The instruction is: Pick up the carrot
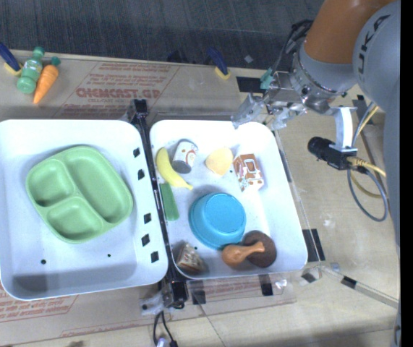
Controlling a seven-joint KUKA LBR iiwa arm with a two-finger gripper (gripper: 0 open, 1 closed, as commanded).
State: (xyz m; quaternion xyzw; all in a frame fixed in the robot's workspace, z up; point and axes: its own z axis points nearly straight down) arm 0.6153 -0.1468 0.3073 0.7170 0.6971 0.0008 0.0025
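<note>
The carrot is small and orange with a green top. It lies on the brown board beyond the far left corner of the left bin, outside both bins. My gripper hangs over the far edge of the right bin, far to the right of the carrot. Its fingers look open, with nothing between them.
A green toy bottle lies touching the carrot's left side. A green divided plate fills the left bin. The right bin holds a banana, a blue bowl, a yellow fruit, a drumstick and several other toys.
</note>
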